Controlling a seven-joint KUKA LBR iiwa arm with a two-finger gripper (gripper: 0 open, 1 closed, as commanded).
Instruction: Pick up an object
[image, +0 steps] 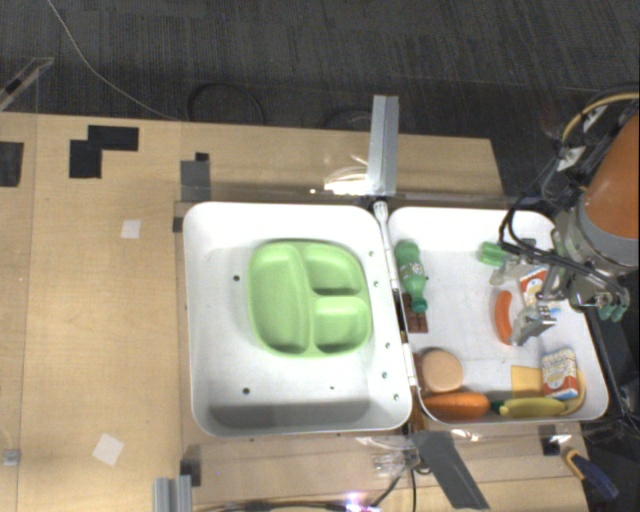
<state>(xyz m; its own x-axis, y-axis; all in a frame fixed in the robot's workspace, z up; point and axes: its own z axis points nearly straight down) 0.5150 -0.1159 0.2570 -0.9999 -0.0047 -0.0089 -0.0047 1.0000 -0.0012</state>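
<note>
**Gripper over the right bin, among crowded toy food**

I see the arm (610, 195) reaching in from the right, its gripper (532, 318) low over the right bin (455, 240). From this angle I cannot tell what state the gripper is in, or whether anything sits in it. Just beside it, on its left, lies an orange-red sausage-shaped piece (502, 315), the closest thing to grasp. A small green piece (492, 254) rests a little above that, near the cables.

The bin is busy. A green bottle (409, 275) lies along the left wall with a small dark brown block (417, 322) just below it. In the lower part I make out a round tan bun (441, 370), a carrot (457, 405) below it, a yellow banana (538, 407) along the bottom wall, a yellow cheese-like wedge (525, 379), and a small printed carton (561, 371) just below the gripper.

The left bin (215, 300) holds a light green divided tray (307, 297), well apart from the gripper.
</note>
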